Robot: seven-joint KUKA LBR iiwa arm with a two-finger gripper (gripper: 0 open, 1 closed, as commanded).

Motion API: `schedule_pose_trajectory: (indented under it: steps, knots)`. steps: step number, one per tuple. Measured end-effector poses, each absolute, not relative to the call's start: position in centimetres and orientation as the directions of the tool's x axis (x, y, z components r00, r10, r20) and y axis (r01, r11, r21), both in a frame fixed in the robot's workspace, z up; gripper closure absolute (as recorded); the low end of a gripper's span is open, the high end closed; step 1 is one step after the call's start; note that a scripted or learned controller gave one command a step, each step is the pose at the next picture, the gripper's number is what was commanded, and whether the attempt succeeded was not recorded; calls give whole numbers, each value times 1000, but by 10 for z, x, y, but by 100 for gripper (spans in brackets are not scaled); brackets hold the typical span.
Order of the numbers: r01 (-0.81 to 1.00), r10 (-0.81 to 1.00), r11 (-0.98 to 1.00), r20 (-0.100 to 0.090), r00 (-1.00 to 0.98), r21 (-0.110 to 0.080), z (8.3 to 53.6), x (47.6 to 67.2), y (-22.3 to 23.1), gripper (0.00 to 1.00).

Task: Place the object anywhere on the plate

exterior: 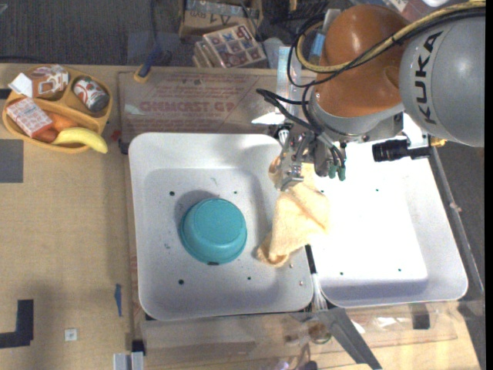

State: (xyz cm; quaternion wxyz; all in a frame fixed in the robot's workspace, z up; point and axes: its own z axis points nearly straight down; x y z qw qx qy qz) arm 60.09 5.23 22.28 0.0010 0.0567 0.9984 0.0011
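Note:
A teal round plate (213,230) lies in the left white bin (154,168), near its middle. My gripper (291,173) hangs over the right edge of that bin, up and to the right of the plate. It is shut on the top of a pale yellow cloth (296,218). The cloth hangs down from the fingers, and its lower end rests on the bin floor by the divider between the two bins. A narrow gap of bin floor separates cloth and plate.
The right white bin (393,237) sits under the arm's wrist. A flat cardboard box (192,102) lies behind the left bin. A yellow tray (54,118) with toy food and a banana stands at the far left.

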Motion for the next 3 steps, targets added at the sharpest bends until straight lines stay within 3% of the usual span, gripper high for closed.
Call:
schedule_pose_trajectory:
  steps: [2, 3]
  knots:
    - [-2, -2, 1000, -2, -1000, 2, 226, 629, 145, 100]
    - [-1, -1, 1000, -2, -1000, 3, 226, 629, 145, 0]
